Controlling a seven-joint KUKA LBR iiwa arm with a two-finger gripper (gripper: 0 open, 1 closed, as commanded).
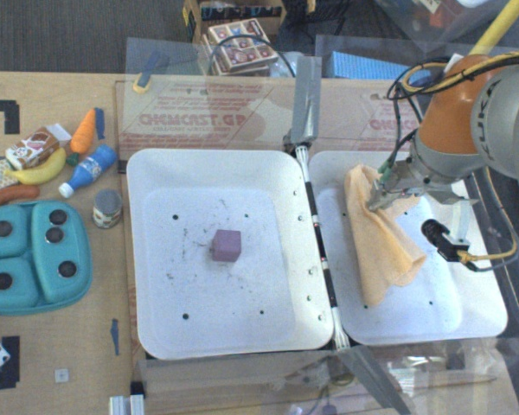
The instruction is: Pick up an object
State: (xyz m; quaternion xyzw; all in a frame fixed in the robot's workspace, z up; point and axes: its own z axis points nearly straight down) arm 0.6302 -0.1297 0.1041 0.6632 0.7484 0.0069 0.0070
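Orange cloth (pixel 382 236) hangs pinched between the fingers (pixel 378 199)

Arm: grey, orange-banded, entering from the right.
Gripper (pixel 379 199): below the wrist, pointed down and leftward.

Tool (pixel 382 190) tips hidden vs cloth (pixel 381 240); arm cropped right.

Two white bins (pixel 147 175): one purple cube (pixel 226 245) in the left, one tan cloth (pixel 381 240) in the right. One teal tray (pixel 35 258), one banana (pixel 36 171), one carrot (pixel 85 130).
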